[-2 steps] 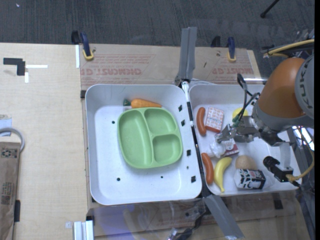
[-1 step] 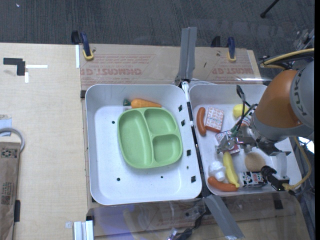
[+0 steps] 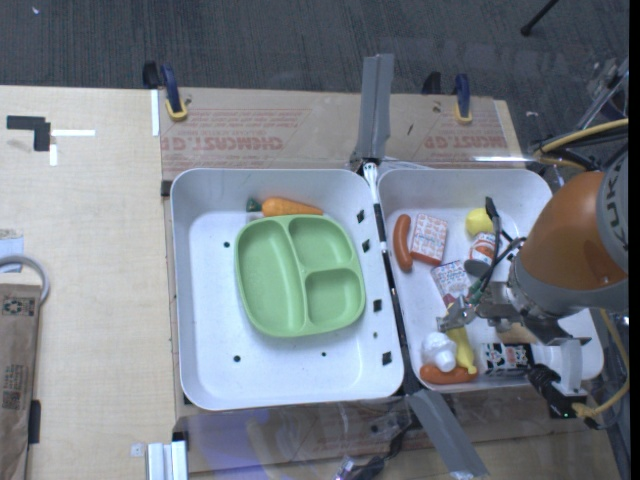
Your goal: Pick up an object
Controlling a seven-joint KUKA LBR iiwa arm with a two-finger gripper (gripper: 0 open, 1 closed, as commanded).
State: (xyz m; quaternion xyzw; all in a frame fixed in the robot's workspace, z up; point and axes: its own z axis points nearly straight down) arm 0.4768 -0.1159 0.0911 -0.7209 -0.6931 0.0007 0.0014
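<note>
I am over the right bin [image 3: 530, 180], reaching in from the right, with my jaws [image 3: 462, 313] low among the clutter near its middle. Whether they are spread or closed I cannot tell; wrist and cables hide them, and nothing shows plainly between them.

The pickable things lie close together here: a red sausage [image 3: 402, 242] by the left wall, a patterned card box [image 3: 429, 238] beside it, a small packet [image 3: 452, 280] just above my jaws, a yellow piece [image 3: 479, 221] further back, and at the front a white lump [image 3: 437, 347], a banana [image 3: 461, 348], an orange-red piece [image 3: 444, 374] and a black-and-white carton [image 3: 505, 357]. The left bin [image 3: 190, 298] holds a green tray [image 3: 300, 274] with a carrot [image 3: 289, 207] behind it.

I judge this to be the descent-and-grasp step, nothing lifted yet. Next I need to settle on one thing, probably the packet or the banana nearest me, close squarely on it, then rise without dragging neighbours.

The cardboard behind the bins reads, upside down, something like "CHEMCAST GP" [image 3: 262, 133]. Print on the packets is too small to read.
</note>
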